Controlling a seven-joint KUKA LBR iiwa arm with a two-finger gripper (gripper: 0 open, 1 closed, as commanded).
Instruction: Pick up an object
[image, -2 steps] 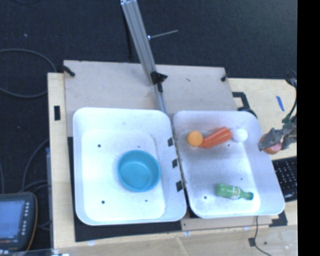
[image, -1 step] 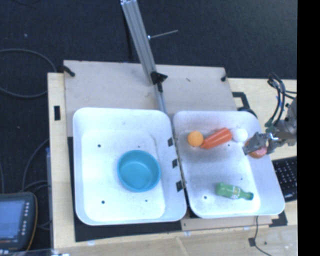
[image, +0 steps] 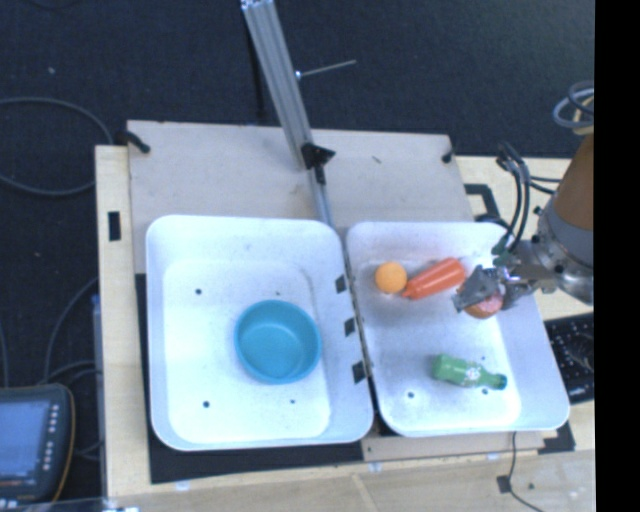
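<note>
My gripper (image: 483, 291) hangs over the upper right part of the right bin (image: 530, 400). A small red object (image: 486, 309) sits right at the gripper's tip, partly hidden by it, and I cannot tell whether it is held or just lying beneath. An orange carrot-shaped piece (image: 436, 277) lies just left of the gripper. Touching the carrot's left end is an orange ball (image: 391, 278). A green bottle (image: 467, 373) lies on its side nearer the front of the same bin.
The left bin (image: 180, 300) holds a blue bowl (image: 278, 341). A slanted metal pole (image: 290, 100) rises behind the bins. Cables and the arm's body (image: 570, 215) crowd the right side. A small screen (image: 30, 440) sits at the lower left.
</note>
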